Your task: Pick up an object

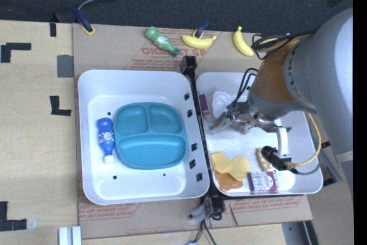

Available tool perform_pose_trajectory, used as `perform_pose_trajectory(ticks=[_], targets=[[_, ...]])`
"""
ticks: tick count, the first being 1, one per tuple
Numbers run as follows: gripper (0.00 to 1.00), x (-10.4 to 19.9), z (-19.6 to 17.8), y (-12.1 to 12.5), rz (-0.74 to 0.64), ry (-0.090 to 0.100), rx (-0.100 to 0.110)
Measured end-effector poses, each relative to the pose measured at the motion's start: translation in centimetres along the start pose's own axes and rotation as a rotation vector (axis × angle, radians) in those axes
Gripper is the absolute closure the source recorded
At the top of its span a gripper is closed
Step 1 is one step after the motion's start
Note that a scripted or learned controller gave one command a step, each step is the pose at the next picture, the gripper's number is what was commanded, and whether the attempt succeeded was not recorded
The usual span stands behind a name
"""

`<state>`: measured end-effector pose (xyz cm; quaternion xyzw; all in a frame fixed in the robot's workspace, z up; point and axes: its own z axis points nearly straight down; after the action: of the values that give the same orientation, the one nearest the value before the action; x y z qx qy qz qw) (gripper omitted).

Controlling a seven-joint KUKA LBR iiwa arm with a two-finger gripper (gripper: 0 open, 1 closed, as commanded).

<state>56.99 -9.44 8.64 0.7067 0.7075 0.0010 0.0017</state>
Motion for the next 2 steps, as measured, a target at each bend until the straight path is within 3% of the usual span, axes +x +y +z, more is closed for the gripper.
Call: perform_pose_trajectory(ticks=[1,2], targets=[[0.0,-1.4,0.0,-8.6,0.003,-0.001,0.001],[0.0,-0.2,0.0,-8.5,0.002,-0.002,-0.002]])
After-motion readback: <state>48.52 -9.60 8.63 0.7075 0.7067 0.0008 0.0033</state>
